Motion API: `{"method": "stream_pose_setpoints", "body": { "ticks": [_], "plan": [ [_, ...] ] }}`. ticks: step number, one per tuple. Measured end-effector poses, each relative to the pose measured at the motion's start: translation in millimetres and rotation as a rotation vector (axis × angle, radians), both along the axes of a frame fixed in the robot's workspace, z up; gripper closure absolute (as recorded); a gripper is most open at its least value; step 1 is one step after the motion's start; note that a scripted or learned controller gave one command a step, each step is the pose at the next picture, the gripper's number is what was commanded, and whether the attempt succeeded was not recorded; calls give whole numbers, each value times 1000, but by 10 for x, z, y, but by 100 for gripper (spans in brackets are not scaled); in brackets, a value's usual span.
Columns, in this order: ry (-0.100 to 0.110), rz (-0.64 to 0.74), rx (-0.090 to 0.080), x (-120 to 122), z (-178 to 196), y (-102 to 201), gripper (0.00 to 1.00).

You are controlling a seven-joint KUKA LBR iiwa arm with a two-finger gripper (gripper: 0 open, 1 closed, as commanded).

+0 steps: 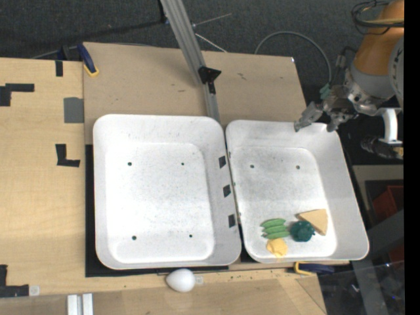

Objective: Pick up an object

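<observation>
We see the grey two-finger gripper (316, 121) poised over the far right corner of the right shallow white plastic bin (341, 169), its two dark fingers spread apart with nothing between them. It hangs from the arm's orange-banded wrist (377, 51), which reaches in from the right.

The things we could pick up sit well apart from it, clustered in the near right corner of that same bin: a tan wedge-shaped block (315, 220), a dark teal rounded lump (302, 231) touching it, a green ribbed pod-like piece (274, 227) just beside that, and a small yellow piece (277, 246) below the green one. They lie bunched together (probably because they slid or were dropped into that corner), which in our judgement makes a clean grasp on a single piece harder.

The left shallow white plastic bin (105, 176) stands beside the right one on the pale wooden worktop (39, 195). A white egg-shaped object (180, 280) rests on the worktop just outside the left bin's near edge.

We judge the task barely begun: the gripper would need to travel towards the cluster and descend.
</observation>
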State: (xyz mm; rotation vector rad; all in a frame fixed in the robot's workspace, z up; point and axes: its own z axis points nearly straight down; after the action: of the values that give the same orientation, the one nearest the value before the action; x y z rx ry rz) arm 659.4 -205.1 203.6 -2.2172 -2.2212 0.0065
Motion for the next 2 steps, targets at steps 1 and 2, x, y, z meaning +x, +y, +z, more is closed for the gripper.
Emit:
{"method": "stream_pose_setpoints", "body": {
  "ticks": [1,2],
  "plan": [
    [3,0,1,-34,-648,33,0],
    [-2,1,-1,-41,-1179,44,0]
  ]
}}
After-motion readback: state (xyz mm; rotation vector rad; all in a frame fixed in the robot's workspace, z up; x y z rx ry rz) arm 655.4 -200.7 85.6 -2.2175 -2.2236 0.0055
